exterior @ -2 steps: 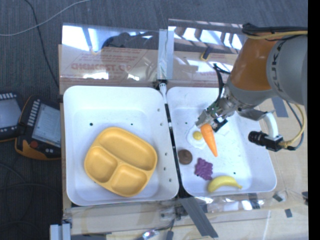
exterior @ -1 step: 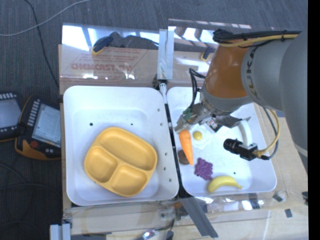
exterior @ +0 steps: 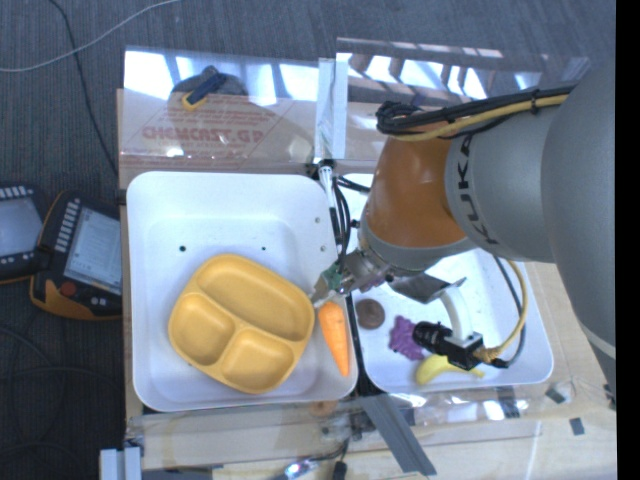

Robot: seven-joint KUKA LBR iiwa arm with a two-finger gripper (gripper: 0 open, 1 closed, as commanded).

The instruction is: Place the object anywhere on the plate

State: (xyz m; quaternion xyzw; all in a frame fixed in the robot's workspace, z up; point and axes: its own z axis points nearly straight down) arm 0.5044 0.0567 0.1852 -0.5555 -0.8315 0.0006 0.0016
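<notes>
Grey and orange, the robot arm (exterior: pixel 470 168) is the closest thing to the lens, reaching in from the right above the two white bins. Its gripper (exterior: pixel 335 281) hangs over the wall between them, just above the thick end of a carrot (exterior: pixel 335 336). Whether the fingers are spread or closed I cannot tell, and nothing shows between them.

That carrot lies in the left bin (exterior: pixel 160 208), along its right wall, pointed end toward the near side, touching or just beside the yellow plate (exterior: pixel 240 320). The plate has three compartments and sits in the near half of the bin.

Over in the right bin (exterior: pixel 530 353) lie a brown round piece (exterior: pixel 371 314), a purple toy (exterior: pixel 403 337) and a banana (exterior: pixel 440 369) near the front edge. Both bins rest on a table (exterior: pixel 230 133) with a shiny far strip. Dark grey carpet (exterior: pixel 80 78) covers the floor, with a handheld controller (exterior: pixel 75 258) on it at the left.
</notes>
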